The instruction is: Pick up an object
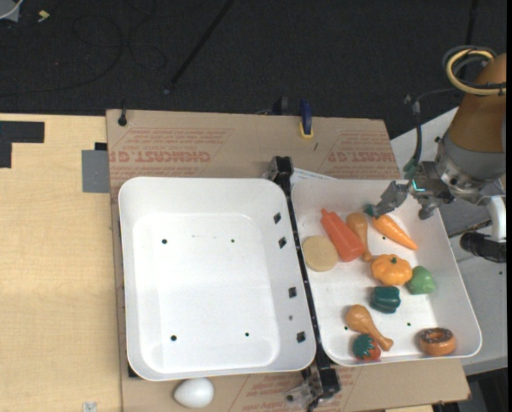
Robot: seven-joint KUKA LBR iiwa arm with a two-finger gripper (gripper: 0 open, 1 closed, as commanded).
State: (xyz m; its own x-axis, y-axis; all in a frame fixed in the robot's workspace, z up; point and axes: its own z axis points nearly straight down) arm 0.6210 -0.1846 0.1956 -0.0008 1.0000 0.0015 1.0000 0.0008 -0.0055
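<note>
The gripper (407, 199) hangs over the right bin's (461, 312) far corner, fingers apart and holding nothing. Just beside them lies a carrot (395, 231), with a small pumpkin (391, 269) and a drumstick (367, 323) nearer the camera.

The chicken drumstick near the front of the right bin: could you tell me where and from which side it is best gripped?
Probably from above, across the narrow shank of the chicken drumstick. It lies flat, and the fat end sits close to the dark green pepper.
</note>
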